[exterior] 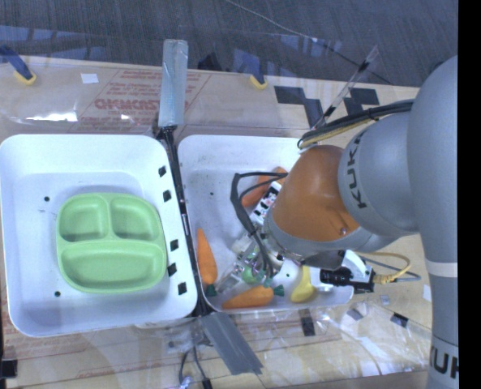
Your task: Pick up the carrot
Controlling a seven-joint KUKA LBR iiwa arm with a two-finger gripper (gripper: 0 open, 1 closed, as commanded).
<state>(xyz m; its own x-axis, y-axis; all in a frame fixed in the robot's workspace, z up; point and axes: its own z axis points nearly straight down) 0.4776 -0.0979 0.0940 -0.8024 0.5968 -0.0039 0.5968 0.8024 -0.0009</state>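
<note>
Single fixed overhead camera, slanted down, both bins (29, 241) framed

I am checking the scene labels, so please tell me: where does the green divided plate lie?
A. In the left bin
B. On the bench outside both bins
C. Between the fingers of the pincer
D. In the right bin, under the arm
A: the green divided plate rests flat on the floor of the left bin, apart from the arm that reaches over the right bin.
</note>
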